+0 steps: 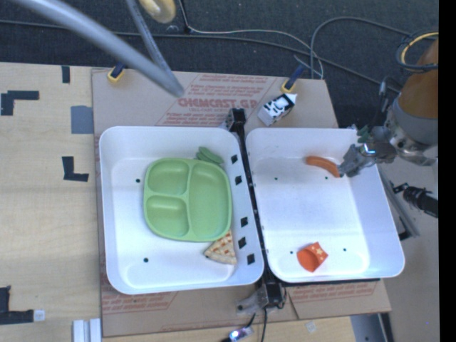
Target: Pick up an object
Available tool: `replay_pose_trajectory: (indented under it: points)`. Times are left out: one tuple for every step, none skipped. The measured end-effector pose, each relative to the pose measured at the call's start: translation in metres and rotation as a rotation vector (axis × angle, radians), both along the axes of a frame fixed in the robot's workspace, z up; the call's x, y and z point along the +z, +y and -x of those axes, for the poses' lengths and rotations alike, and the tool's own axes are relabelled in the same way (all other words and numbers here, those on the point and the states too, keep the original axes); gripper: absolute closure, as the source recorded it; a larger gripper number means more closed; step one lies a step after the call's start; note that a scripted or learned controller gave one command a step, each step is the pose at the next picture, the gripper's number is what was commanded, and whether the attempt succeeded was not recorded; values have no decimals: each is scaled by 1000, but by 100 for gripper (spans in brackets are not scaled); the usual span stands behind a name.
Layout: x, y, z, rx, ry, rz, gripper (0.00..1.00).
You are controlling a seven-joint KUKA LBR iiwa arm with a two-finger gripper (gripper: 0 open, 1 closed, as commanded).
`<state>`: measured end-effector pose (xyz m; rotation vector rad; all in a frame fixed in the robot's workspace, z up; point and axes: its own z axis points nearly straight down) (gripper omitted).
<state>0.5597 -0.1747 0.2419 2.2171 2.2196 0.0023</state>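
Note:
An orange sausage-shaped piece (323, 164) lies at the back of the right bin (313, 205). My gripper (350, 162) is low over that bin's back right part, its tip just right of the sausage and close to its end. Nothing shows between its fingers. A red-orange chunk (311, 256) rests near the right bin's front edge. In the left bin (121, 212) sits a green divided plate (188, 199), with a pizza-like slice (221, 249) at its front right corner and a small green piece (209, 155) at its back edge.
A black divider (246, 191) with clips runs between the two bins. A small black-and-white object (276, 107) sits on the cardboard behind the bins. A grey bar (92, 27) crosses the upper left. Cables trail at the back right.

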Motion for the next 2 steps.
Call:
replay_pose_trajectory:
  points:
    - [-9,51,6,4,6,-3,100]
    - [-7,113,8,6,6,-3,100]
